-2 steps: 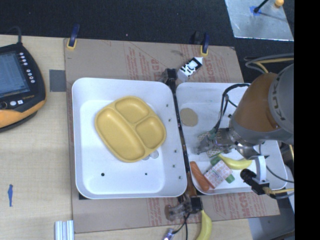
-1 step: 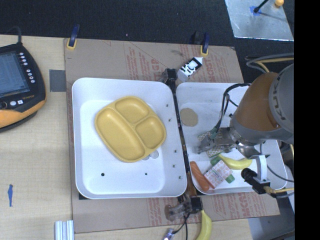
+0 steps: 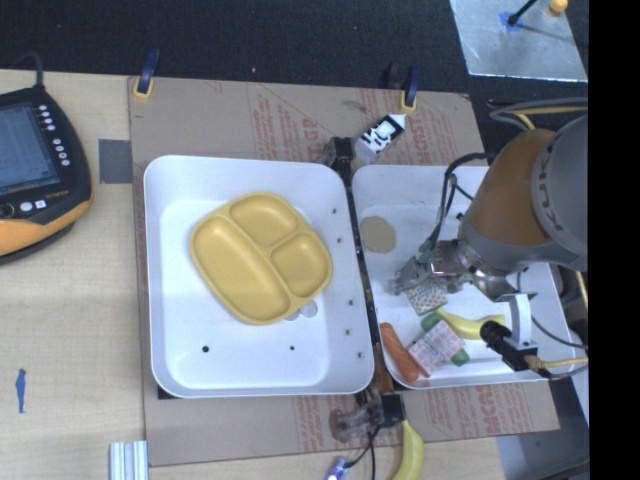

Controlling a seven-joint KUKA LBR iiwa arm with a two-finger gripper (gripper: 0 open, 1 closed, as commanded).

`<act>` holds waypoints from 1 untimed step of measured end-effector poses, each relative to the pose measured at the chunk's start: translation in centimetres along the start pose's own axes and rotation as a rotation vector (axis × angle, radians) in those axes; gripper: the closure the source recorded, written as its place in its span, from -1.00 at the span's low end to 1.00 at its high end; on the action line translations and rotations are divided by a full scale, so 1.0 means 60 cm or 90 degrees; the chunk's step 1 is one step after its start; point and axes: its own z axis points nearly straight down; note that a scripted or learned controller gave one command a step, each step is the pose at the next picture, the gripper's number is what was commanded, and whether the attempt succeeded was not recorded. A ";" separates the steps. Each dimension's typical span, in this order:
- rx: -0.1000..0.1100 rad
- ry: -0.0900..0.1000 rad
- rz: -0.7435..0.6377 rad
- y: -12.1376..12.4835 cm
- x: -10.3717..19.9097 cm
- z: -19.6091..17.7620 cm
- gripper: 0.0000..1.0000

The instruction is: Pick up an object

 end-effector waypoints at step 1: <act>0.001 0.000 -0.001 -0.047 0.001 0.000 -1.00</act>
